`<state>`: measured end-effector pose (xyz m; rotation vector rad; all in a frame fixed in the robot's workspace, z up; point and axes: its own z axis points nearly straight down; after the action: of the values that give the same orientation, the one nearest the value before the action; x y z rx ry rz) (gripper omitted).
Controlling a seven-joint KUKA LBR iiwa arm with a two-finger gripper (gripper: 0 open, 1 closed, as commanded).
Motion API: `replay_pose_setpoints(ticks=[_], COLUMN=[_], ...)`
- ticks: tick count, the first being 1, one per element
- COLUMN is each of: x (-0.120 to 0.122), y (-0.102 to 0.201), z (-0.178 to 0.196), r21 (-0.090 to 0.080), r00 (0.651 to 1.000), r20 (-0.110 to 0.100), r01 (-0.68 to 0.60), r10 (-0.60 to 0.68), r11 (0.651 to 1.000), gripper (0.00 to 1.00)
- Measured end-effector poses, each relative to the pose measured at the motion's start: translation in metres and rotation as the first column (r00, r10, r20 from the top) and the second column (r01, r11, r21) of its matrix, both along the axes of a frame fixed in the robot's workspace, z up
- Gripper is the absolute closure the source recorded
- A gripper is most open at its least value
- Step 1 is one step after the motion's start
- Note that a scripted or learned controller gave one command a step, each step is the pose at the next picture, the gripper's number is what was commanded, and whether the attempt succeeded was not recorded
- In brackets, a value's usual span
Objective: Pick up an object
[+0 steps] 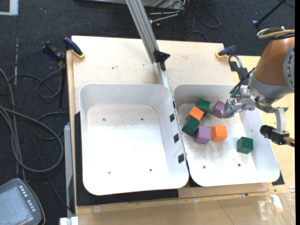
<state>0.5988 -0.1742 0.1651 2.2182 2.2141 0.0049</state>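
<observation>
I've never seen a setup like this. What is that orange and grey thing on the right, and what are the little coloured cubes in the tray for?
You are looking down from one fixed camera above a bench. The orange and grey thing is a robot arm reaching in from the right. Its tool is low in the right tray, beside a purple block. I cannot tell whether it grips anything. That tray also holds two orange blocks, three green blocks and another purple block. The left tray sits alongside. The arm's job is to pick up one block.
</observation>
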Motion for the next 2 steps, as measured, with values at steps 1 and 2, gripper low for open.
replay_pose_setpoints(ticks=[1,2], x=[0.000,-0.004], y=[0.002,0.004], z=[0.043,0.088], r21=[0.001,0.001], r00=[1.000,1.000], r20=[-0.001,-0.001], r01=[-0.004,-0.004], r10=[0.004,0.004], r11=[1.000,1.000], gripper=[1.00,1.00])
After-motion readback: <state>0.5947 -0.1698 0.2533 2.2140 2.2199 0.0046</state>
